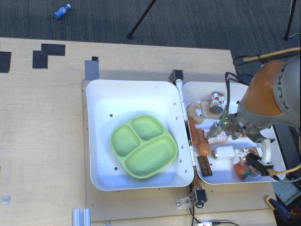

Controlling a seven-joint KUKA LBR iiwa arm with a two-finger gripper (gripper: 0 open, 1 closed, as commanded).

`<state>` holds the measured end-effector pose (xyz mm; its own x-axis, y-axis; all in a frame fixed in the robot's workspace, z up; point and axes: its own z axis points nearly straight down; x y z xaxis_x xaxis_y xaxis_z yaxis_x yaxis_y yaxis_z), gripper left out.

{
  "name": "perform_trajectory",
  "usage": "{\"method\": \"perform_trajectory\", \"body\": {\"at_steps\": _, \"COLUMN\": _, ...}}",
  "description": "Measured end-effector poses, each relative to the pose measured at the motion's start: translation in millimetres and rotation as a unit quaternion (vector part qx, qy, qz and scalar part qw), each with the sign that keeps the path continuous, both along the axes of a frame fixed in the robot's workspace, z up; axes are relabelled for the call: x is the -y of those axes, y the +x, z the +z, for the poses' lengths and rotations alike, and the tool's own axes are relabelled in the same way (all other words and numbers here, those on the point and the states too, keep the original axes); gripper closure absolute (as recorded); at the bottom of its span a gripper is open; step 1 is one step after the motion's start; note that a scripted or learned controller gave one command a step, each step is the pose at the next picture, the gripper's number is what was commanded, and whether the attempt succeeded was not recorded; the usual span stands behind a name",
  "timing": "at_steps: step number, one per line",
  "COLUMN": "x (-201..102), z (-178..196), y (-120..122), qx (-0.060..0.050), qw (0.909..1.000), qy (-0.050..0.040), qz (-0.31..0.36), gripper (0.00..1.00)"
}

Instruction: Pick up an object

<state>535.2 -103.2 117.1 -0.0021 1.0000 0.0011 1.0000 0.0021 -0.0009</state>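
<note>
The arm [270, 95] enters from the right of the frame and is posed over the right bin [280, 161]. Its gripper [225, 128] sits low among the bin contents at centre right, placed there, by judgement, to close on one of the clustered items. Finger spread cannot be determined: the wrist body and clutter mask the tips, and no item is visibly between them.

Candidate objects all lie in the right bin, one of each:
- one carrot-like orange item [199, 141], along the left wall;
- one brown chocolate-bar-like block [203, 165], just below it;
- one pale ring-shaped item [194, 111], at upper left of the bin;
- one small can [216, 102], at the upper middle;
- one white flat block [223, 151], just below the gripper;
- one printed packet [248, 153], to its right;
- one red-orange item [242, 172], at the bin's lower edge, type unclear.

The item nearest the gripper appears to be a striped packet, partly hidden.

The left bin [96, 140] holds one green divided plate [144, 146] with three compartments, lying flat near its centre.

Two white bins stand side by side on the bench [42, 140]. One blue item [61, 11] lies on the carpet at upper left.
</note>
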Motion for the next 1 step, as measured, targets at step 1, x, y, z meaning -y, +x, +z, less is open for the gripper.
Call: {"method": "perform_trajectory", "body": {"at_steps": 1, "x": -14.4, "z": -28.5, "y": -8.6, "qx": 0.008, "qw": 1.0, "qy": -0.0038, "qz": -0.002, "gripper": 0.0}}
